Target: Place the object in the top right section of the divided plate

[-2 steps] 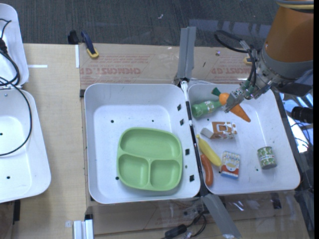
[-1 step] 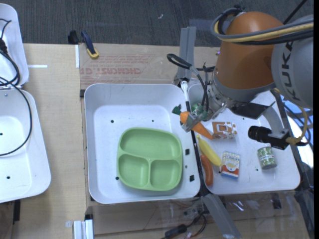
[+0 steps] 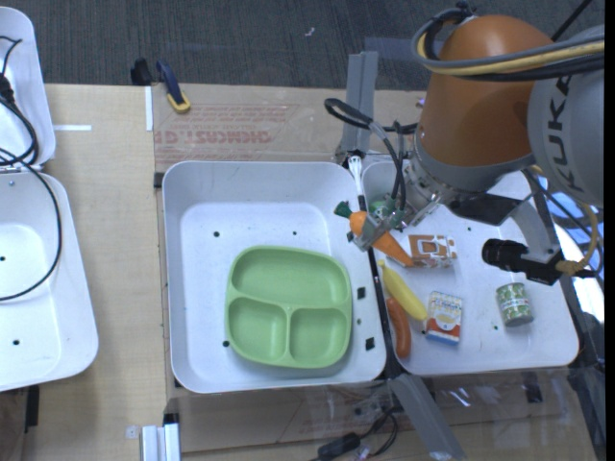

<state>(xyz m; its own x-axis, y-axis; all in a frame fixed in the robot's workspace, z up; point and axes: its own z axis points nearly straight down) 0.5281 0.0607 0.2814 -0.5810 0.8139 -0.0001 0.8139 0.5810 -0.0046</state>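
Pincer (image 3: 373, 227) hovering at the bins' shared wall; its finger state cannot be told.
A smooth green three-section plastic plate (image 3: 288, 305) is sitting in the left white bin (image 3: 183, 257); an orange toy carrot (image 3: 380, 238) is lying beside the pincer, in the right white bin (image 3: 553, 339).

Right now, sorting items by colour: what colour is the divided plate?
Light green; the divided plate shows clearly in the camera view.
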